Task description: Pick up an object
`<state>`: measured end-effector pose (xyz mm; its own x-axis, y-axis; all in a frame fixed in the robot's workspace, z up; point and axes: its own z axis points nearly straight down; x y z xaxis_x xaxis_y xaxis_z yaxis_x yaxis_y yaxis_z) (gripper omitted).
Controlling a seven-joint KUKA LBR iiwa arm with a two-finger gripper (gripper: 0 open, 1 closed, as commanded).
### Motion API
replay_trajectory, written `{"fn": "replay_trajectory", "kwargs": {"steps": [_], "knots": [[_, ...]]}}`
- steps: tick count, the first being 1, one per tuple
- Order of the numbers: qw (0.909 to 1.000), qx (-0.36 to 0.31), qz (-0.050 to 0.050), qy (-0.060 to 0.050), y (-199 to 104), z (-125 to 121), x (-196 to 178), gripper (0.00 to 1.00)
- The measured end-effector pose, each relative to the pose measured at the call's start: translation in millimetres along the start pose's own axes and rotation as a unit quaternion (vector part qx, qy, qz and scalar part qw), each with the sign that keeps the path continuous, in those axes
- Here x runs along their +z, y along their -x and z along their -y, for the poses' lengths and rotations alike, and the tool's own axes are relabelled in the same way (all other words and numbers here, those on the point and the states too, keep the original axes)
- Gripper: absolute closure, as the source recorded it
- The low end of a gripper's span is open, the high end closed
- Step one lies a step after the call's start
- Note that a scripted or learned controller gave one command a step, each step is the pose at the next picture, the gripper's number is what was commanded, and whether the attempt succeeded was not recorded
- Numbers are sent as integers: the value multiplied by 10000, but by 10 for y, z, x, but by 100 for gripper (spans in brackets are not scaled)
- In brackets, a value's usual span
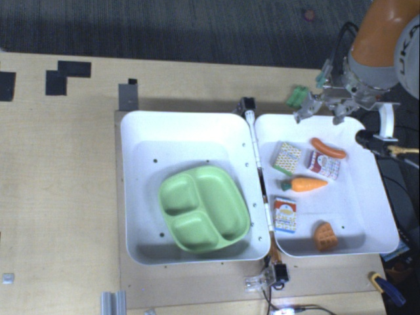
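Overhead slanted view of the bench with 2 shallow white bins set side by side. The gripper [323,115] hangs at the far rim of the right bin [367,205], carried by the grey arm with its orange band [387,26] entering from the right. Its 2 fingers are spread apart, the tips well separated, and nothing lies between them.

All 6 candidate objects rest on the floor of the right bin, nearer the camera than the gripper. Closest to the tool is a sausage [327,148], just below and slightly right of the fingertips. Touching it on its near side is a red and white packet [322,165]. To the left of these, below the left fingertip, sits a small patterned box [287,157], tilted. An orange carrot [306,184] lies crosswise just beneath the box and packet. Farther from the tool, a small carton [285,214] with a red top lies near the left wall of the bin, and a brown pastry-like item [325,235] sits at the near end.

Well to the left of the gripper, the left bin [141,195] holds a green divided plate [204,207] with 3 compartments.
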<state>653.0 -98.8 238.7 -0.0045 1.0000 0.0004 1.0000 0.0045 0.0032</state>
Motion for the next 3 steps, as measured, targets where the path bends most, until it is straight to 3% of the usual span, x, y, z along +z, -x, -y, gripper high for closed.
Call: {"fn": "replay_trajectory", "kwargs": {"steps": [1, 2, 3], "knots": [[10000, 16, 1, -8, 267, -16, 1314, 0], [10000, 4, 3, 23, 256, -37, 1191, 100], [10000, 5, 3, 21, 256, -36, 1193, 0]]}}
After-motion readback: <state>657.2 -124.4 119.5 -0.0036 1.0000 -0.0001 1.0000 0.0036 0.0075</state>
